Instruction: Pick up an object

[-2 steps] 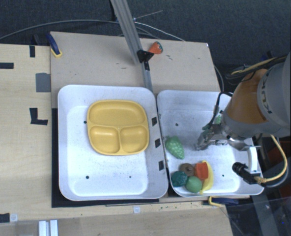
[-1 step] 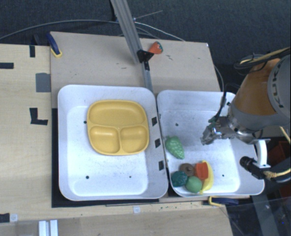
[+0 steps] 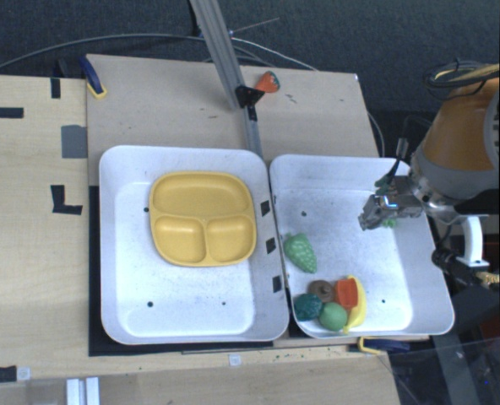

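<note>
Probably bound to close on air: hand [image 3: 378, 215], finger state impossible to tell, poised at right bin's [image 3: 419, 306] right side, well apart from green toy [image 3: 301, 252] and near-left corner pile [image 3: 333, 303].

A yellow tray [image 3: 203, 218] lies in the left bin [image 3: 115, 251]; toys [image 3: 330, 302] cluster in the right bin [image 3: 419, 294].
</note>
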